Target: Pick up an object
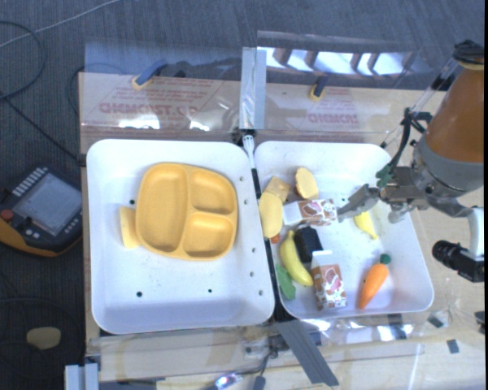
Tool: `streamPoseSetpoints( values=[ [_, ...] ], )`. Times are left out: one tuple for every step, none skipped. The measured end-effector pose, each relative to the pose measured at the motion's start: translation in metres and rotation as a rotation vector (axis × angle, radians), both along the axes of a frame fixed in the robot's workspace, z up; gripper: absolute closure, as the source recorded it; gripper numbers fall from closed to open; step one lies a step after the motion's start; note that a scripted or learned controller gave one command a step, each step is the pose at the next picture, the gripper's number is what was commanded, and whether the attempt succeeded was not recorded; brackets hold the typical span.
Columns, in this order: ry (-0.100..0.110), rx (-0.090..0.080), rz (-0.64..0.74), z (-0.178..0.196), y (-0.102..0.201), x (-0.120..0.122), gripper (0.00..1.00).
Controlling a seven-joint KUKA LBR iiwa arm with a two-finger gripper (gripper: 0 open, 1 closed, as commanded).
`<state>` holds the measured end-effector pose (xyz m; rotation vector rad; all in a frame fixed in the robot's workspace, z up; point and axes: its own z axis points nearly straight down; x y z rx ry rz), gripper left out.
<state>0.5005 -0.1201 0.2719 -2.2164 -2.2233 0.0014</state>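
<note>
With the end effector [364,201] poised low over the right bin [407,299], its finger state not discernible, nothing seen held, the small yellow piece [366,224] just beneath it is best approached squarely, clear of the carton [315,211].

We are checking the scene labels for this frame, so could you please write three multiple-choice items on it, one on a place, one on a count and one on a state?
1. Where does the yellow divided plate lie?
A. in the left bin
B. in the right bin
C. on the floor

2. How many compartments does that plate have?
A. two
B. three
C. five

3. How does the toy carrot stand to the claw?
A. clamped in it
B. lying in the right bin, apart from it
C. hanging from it

Key: 1 A, the plate rests on the left bin floor. 2 B, one long section and two smaller ones show. 3 B, the carrot lies near the bin's front corner while the claw hovers above the small yellow piece.
</note>
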Motion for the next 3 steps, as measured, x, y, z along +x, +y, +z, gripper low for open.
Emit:
streamPoseSetpoints(
  values=[
    [-0.001,0.000,0.241,-0.069,-0.005,0.056,0.00],
    [-0.001,-0.002,0.086,-0.076,-0.095,0.083,0.00],
    [-0.010,0.001,0.259,-0.167,-0.096,0.087,0.00]
  ],
)
